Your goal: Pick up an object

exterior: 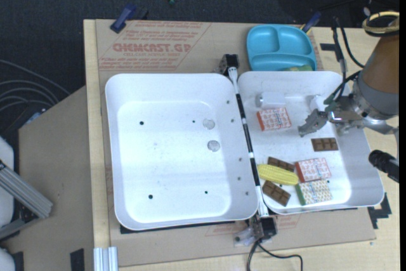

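Over the right bin [355,190], gripper [309,126] hovers mid-floor, jaws slightly parted, holding nothing; chocolate bar [324,145] just beside; corn cob [277,174] near the dividing rim.

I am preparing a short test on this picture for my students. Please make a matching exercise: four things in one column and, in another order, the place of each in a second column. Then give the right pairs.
Things:
1. corn cob
2. blue tray
3. two small round discs
4. tool

Places:
A. in the left bin
B. on the bench behind the right bin
C. over the right bin, near its middle
D. in the right bin, near its front left corner

Pairs: 1-D, 2-B, 3-A, 4-C
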You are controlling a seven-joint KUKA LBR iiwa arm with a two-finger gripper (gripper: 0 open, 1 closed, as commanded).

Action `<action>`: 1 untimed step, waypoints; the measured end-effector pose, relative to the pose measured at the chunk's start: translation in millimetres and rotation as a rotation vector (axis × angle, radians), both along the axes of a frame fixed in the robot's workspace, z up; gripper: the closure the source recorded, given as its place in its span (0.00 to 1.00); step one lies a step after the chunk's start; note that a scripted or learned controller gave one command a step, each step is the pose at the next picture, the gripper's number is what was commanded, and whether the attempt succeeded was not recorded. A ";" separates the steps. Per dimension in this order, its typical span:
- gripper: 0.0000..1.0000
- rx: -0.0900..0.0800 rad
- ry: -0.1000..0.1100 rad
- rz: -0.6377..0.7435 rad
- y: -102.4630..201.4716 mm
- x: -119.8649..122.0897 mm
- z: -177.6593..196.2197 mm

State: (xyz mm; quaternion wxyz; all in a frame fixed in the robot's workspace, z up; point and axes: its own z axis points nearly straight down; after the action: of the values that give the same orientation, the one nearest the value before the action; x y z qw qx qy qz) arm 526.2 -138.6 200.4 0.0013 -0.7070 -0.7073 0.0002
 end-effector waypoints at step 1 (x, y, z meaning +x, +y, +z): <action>0.00 -0.001 -0.005 0.001 -23.5 100.8 -106.3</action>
State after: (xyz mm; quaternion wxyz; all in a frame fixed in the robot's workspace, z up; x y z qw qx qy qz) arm 626.9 -162.1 94.1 -0.0009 -0.7067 -0.7075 -0.0013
